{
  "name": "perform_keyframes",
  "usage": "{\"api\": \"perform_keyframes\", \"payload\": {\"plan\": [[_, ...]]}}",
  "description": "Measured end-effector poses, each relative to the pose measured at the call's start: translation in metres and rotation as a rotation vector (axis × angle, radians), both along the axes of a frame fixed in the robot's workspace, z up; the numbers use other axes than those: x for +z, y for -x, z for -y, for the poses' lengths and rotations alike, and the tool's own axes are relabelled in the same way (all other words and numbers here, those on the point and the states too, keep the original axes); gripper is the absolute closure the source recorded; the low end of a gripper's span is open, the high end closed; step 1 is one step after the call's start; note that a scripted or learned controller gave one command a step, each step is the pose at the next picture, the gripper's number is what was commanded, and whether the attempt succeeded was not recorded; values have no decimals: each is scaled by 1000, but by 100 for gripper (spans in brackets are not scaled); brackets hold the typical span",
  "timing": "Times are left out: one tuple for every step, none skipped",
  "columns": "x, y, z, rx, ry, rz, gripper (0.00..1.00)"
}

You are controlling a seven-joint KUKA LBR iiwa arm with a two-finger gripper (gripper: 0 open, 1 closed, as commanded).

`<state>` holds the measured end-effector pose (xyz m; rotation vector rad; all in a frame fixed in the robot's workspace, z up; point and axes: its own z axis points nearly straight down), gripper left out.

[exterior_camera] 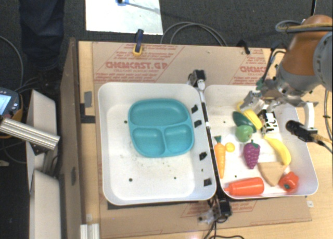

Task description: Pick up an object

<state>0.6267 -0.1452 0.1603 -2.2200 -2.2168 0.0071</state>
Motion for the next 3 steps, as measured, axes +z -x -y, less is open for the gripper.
{"api": "perform_keyframes", "payload": {"plan": [[-77, 7, -37, 7, 0, 9, 0], [-64, 7, -36, 6, 1, 12, 100], [29, 49, -91, 9, -2, 10, 100]]}}
